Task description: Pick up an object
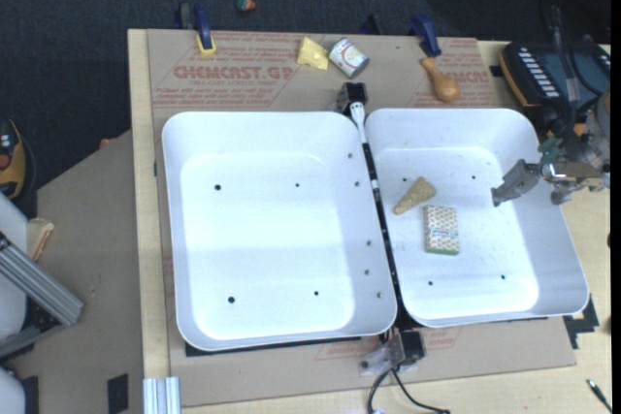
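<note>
Objects in right bin (543, 238): tan wedge (414, 195), patterned small box (441, 230) just nearer. Gripper (511, 183) at the bin's right side, apart from both, touching neither; nothing visible between fingers, spread unreadable.

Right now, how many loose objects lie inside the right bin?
2: a tan cone-shaped piece near the right bin centre, and a patterned block just below it.

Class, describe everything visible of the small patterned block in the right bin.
The patterned block is a small rectangular slab, pale with fine speckled green and reddish print. It lies flat on the floor of the right bin, long side running roughly up-down. Just below the tan wedge, apart from it. Nothing touches it.
</note>
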Tool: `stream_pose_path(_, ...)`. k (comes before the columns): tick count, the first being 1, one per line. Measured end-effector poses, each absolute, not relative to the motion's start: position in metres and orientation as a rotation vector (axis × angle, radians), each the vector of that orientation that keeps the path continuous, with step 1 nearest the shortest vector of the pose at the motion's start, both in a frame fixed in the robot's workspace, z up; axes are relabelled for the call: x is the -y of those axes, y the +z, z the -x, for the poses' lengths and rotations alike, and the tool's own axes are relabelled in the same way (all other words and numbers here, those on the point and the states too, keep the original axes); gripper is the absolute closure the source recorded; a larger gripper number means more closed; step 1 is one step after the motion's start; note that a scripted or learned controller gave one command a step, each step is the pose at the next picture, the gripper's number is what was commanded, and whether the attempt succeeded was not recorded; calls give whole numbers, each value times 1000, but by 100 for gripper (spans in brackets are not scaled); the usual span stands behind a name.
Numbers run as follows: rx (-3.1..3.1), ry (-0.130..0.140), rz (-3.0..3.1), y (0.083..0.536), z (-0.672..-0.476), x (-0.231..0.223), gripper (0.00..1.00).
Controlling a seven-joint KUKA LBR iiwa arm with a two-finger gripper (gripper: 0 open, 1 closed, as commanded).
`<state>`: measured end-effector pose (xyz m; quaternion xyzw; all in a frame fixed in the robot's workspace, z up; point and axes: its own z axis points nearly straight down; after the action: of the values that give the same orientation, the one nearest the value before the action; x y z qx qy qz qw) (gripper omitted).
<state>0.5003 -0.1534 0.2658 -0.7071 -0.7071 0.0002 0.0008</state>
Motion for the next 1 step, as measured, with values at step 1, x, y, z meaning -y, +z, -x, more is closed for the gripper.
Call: stream_pose_path(1,2246,-22,2215,384,-555,51,0)
